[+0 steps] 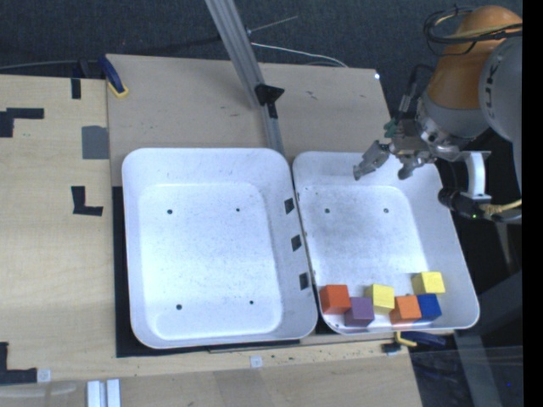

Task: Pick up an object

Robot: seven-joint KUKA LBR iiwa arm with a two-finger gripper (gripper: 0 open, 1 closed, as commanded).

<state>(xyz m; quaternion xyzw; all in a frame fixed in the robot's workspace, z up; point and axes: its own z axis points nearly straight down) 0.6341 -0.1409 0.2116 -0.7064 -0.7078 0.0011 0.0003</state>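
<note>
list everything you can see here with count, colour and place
bins: 2, white, side by side on the bench, left bin, right bin
orange blocks: 2, near edge of right bin
yellow blocks: 2, same edge
purple block: 1, between orange and yellow
blue block: 1, near right corner
metal rail: 1, grey, slanting above the bins
arm: 1, grey and orange, at right
tool: 1, open, over right bin's far edge

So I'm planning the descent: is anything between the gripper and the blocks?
Nothing visible. The gripper hangs open over the right bin's far end; the blocks cluster at its near edge, with bare bin floor between.
</note>
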